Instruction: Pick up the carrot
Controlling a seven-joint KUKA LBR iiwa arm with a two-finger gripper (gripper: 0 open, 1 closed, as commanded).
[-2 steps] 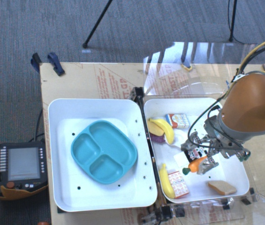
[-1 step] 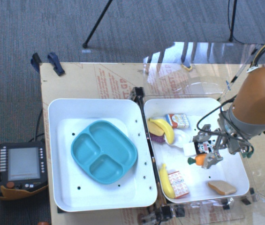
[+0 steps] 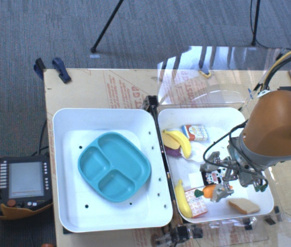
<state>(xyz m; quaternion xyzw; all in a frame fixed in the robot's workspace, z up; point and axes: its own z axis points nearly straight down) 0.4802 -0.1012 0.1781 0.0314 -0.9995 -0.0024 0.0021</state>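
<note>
The gripper [image 3: 218, 188] hangs low in the right bin [image 3: 238, 115] near its front edge, directly over the carrot [image 3: 208, 192]; whether its fingers pinch it, I cannot tell.

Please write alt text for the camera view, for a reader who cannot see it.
The robot arm's claw hangs low over the right bin, close to the orange carrot, among two bananas, small cartons and a slice of bread. The left bin holds a blue divided plate.
</note>
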